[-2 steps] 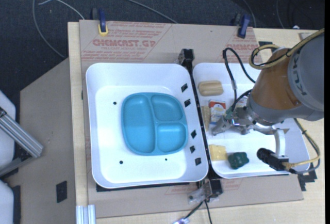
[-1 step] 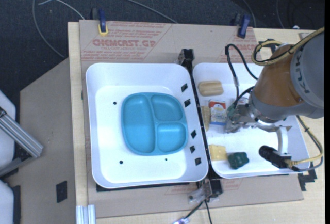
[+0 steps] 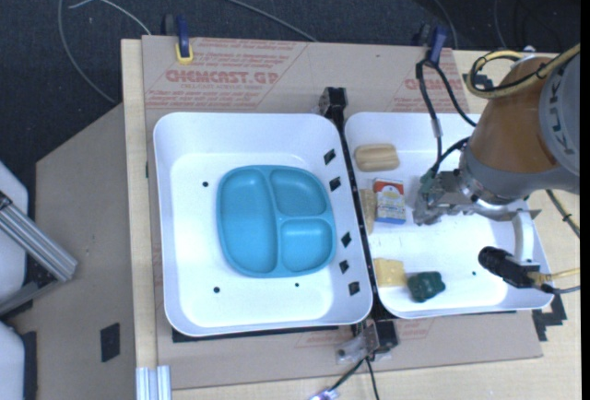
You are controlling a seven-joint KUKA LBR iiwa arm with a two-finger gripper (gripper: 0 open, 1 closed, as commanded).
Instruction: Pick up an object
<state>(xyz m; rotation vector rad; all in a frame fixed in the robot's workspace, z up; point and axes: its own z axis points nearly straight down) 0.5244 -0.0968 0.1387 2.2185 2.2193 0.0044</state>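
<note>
**Figure: gripper (image 3: 430,205) reaching into the right bin (image 3: 452,246); pick not yet completed.**
The gripper is sitting just beside the small printed box (image 3: 390,203), the likeliest target; no object is showing in its grasp, and whether it is spread or pressed together cannot be told; grasping and lifting are judged as remaining. The right bin is holding 4 objects: 1 printed box, 1 tan block (image 3: 376,157), 1 yellow block (image 3: 388,273), 1 dark green lump (image 3: 425,286); the left bin (image 3: 175,205) is holding 1 blue divided plate (image 3: 276,219).

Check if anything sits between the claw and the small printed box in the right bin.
Nothing visible: the claw is right beside the small printed box, with only the right bin floor between them.
</note>
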